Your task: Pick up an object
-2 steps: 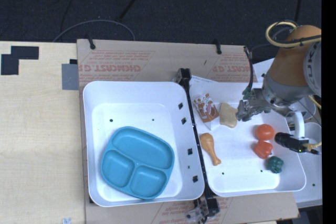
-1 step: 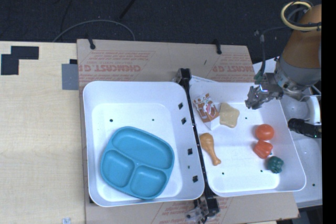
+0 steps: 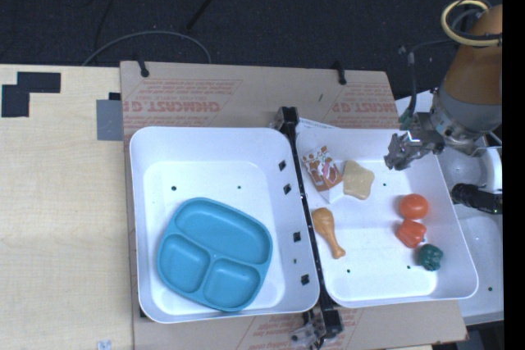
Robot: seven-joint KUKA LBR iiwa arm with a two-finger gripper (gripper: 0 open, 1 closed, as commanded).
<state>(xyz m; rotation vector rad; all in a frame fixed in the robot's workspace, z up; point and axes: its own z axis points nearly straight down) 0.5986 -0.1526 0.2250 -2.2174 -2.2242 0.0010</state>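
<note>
Nearest the lens sat the blue divided plate [image 3: 215, 254] in the left bin [image 3: 148, 152], far off to the gripper's left and out of play. From where I stood, the gripper [image 3: 400, 152] hung at the far right corner of the right bin [image 3: 459, 287], with nothing visible between its fingers; how wide they stood I could not tell. Below it, towards the near rim, lay an orange tomato [image 3: 413, 206], a red pepper [image 3: 410, 233] touching it, and a green piece [image 3: 429, 257]. Leftward sat a beige bread slice [image 3: 358, 179], a printed packet [image 3: 322, 169] and a drumstick [image 3: 326, 231], its long axis slanting towards the near rim. I judged the bread slice and the tomato the closest picks.
</note>
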